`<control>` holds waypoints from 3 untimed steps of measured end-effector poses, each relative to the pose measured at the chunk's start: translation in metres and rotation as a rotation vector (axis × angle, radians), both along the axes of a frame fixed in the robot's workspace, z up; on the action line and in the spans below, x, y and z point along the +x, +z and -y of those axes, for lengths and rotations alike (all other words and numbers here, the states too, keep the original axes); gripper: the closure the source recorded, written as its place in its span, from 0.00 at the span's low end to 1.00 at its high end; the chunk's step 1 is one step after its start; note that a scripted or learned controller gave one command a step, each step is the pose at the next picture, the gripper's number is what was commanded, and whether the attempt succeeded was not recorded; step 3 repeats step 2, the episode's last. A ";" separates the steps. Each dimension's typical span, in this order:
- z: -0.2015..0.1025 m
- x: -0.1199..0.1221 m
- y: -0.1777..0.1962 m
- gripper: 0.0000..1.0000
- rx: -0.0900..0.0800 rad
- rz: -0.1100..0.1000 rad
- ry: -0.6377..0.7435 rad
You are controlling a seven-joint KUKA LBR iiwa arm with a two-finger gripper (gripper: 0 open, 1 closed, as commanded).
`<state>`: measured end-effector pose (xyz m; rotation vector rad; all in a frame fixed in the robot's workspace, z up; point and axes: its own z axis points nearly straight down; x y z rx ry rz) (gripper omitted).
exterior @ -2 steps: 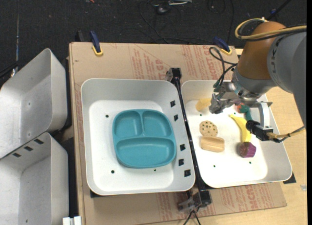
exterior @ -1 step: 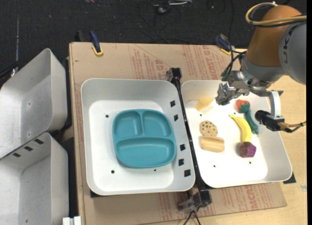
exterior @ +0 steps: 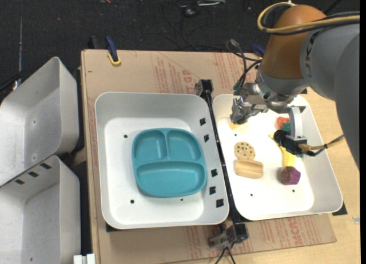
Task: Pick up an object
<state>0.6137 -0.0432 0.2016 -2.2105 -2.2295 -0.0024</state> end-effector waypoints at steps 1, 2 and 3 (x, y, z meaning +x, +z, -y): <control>-0.047 0.005 -0.001 1.00 0.000 0.001 -0.001; -0.101 0.005 -0.004 1.00 0.000 0.001 0.000; -0.101 0.005 -0.004 1.00 0.000 0.001 0.000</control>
